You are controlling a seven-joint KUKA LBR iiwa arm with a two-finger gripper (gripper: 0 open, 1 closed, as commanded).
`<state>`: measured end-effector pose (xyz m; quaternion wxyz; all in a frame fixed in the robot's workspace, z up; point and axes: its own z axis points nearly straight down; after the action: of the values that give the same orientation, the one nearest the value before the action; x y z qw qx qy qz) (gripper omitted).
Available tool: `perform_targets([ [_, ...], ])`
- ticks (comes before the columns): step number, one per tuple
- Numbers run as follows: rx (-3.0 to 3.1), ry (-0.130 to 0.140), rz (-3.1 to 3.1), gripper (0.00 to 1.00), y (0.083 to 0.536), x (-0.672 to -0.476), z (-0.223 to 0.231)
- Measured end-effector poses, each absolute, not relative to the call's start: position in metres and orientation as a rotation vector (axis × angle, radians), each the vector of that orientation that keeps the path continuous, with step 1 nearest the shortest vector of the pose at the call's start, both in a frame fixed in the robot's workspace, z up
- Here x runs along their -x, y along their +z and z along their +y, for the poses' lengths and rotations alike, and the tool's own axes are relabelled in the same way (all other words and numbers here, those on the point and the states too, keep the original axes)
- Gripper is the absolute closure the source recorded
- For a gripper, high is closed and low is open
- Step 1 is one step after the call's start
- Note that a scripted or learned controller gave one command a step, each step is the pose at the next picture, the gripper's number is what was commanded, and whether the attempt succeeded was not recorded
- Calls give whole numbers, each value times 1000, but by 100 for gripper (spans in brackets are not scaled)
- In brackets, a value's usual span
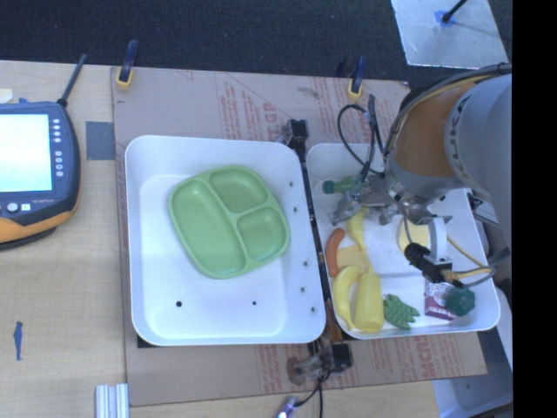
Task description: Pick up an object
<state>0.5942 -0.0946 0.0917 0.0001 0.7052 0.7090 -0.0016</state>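
A brown cardboard sheet [218,103] is spread over the bench, and on it two shallow white bins are set side by side. The larger share of the frame is taken by the left white plastic bin [157,320], in whose middle a light green plastic plate with three compartments [228,221] is laid flat and slightly turned. The right white plastic bin [483,316] is seen at the centre right, partly covered by the grey arm with its orange band [452,133], which enters from the upper right. The gripper [383,200] is lowered over the upper part of the right bin, among black cables; whether its jaws are wide or narrow cannot be told, and nothing can be seen held between them.

At the left edge of the frame a handheld control pendant with a pale screen and orange underside [30,172] is placed on the wooden bench.

The loose objects are gathered in the right bin: two yellow banana-shaped toys [359,296] at the lower left of it, an orange sausage-shaped piece [333,249] against its left wall, a small dark green leafy toy [400,310] near the lower rim, and a green round toy [459,301] at the lower right corner.
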Motion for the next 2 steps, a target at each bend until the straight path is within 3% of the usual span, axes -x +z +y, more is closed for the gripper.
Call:
perform_targets([
  [1, -2220, -3, 2225, 0, 93, -640, -94],
  [2, -2235, -23, 2238, 0, 89, -652, -106],
])
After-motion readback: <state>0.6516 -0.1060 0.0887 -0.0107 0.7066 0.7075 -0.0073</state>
